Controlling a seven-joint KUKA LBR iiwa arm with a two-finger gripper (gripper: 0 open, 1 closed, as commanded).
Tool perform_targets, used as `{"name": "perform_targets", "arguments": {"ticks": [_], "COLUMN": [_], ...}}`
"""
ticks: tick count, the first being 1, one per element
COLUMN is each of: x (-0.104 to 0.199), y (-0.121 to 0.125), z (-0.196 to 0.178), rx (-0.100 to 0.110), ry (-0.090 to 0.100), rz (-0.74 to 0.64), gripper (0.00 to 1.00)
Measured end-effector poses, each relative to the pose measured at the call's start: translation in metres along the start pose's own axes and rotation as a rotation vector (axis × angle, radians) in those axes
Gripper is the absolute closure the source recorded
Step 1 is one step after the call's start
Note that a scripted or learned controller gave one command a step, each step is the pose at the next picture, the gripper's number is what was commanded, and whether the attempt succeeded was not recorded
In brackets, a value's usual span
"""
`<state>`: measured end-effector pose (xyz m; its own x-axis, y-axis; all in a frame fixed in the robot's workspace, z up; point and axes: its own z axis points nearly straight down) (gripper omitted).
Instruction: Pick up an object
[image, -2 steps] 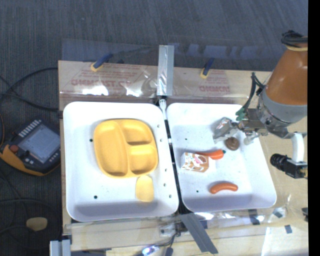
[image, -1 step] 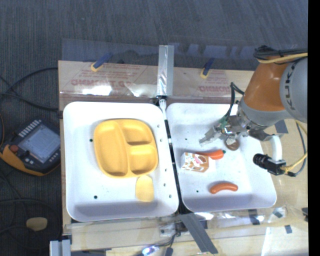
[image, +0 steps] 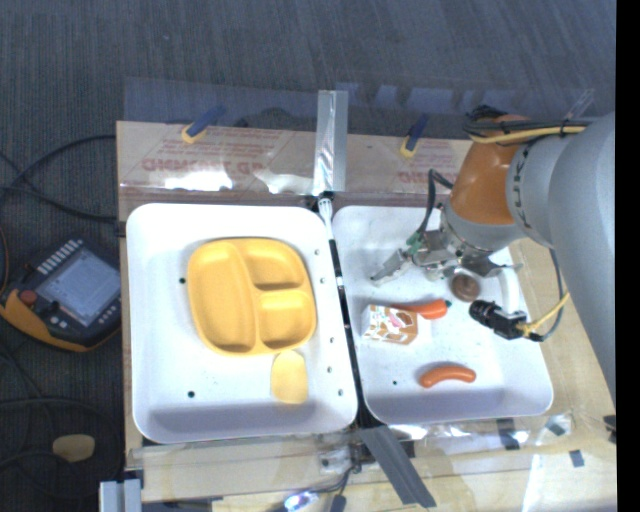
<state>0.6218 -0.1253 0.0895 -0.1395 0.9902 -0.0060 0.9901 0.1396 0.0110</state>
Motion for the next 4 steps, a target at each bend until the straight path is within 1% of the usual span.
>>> {"name": "perform_targets", "arguments": {"ticks": [1, 2, 3, 4], "x": [-0.026, -0.043, 0.014, 0.014], "y": [-0.141, -0.076, -0.087, -0.086], "z": [-0.002, 0.000, -0.001, -0.011], "rx": [0.004, -0.001, 0.001, -0.002], "ry": [0.000, 0.000, 0.000, 0.002], "rz": [0.070, 0.060, 0.067, 0.068], "gripper": [0.00, 0.00, 0.00, 1.00]}}
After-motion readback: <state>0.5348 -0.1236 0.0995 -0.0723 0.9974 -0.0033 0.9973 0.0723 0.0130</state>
